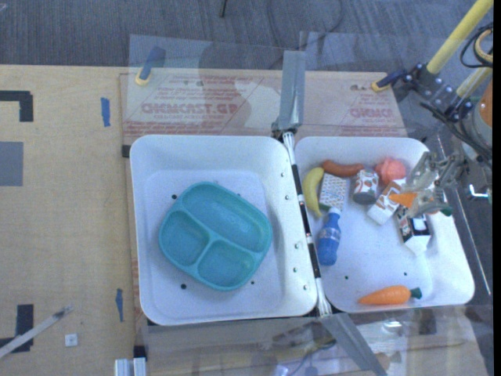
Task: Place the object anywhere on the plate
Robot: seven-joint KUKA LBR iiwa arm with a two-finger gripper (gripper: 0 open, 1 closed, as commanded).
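Observation:
A teal plate (215,235) with three compartments lies in the left bin (149,171), with nothing on it. My gripper (428,185) hangs over the right side of the right bin (450,284). It is just above a cluster of small cartons (382,207) and a small orange piece (402,198). Whether anything sits in the gripper is hidden by the clutter under it.
The right bin also holds a yellow banana (312,189), a red sausage (342,168), a pink-orange ball (391,169), a patterned box (334,191), a blue bottle (329,240) by the divider, a black-and-white item (416,232) and a carrot (387,295) near the front wall.

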